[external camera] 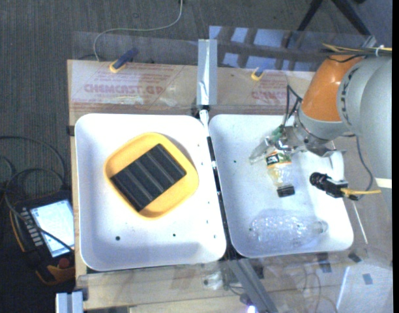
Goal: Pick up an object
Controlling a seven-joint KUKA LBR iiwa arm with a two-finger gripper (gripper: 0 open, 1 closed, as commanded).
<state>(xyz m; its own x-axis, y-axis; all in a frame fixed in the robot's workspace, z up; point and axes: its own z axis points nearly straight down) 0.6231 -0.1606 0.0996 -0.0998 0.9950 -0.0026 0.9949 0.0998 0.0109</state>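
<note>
the gripper (272,150) hangs over a small bottle (280,173); finger state cannot be told. bottle likely light, rigid, slippery: grasp across its body.

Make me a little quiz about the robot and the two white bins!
1. True or false: the yellow object with the black ribbed top lies in the left bin.
2. Which bin is the gripper over? A) left B) right
3. Fill in: the clear plastic bottle lies near the right bin's ____ edge (near or far from the camera).

Key: 1 true; 2 B; 3 near.
</note>
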